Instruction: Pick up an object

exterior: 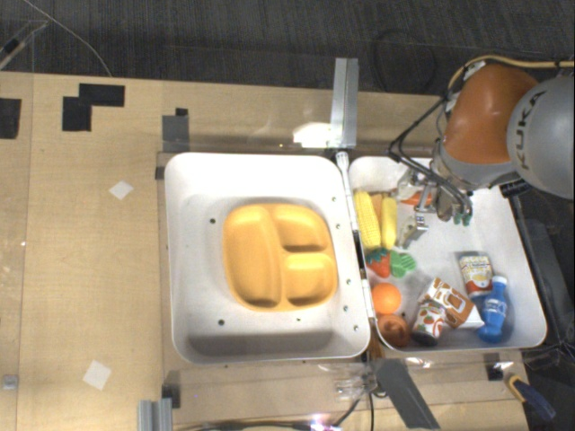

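Note:
My gripper (pixel 429 210) hangs over the back middle of the right bin (pixel 532 287), below the arm's orange band, just right of two yellow corn cobs (pixel 375 220). Nothing shows as held. In front of the corn lie a red-and-green toy vegetable (pixel 393 263), an orange (pixel 387 298) and a reddish-brown fruit (pixel 393 329). At the front right of the bin, a brown-and-white carton (pixel 445 305), a small printed pack (pixel 474 270) and a blue bottle (pixel 494 311) sit close together.
The left bin (pixel 193 268) holds a yellow divided tray (pixel 278 254). A metal post (pixel 345 97) stands behind the wall between the bins. The arm's grey body (pixel 539 142) overhangs the right bin's back right corner.

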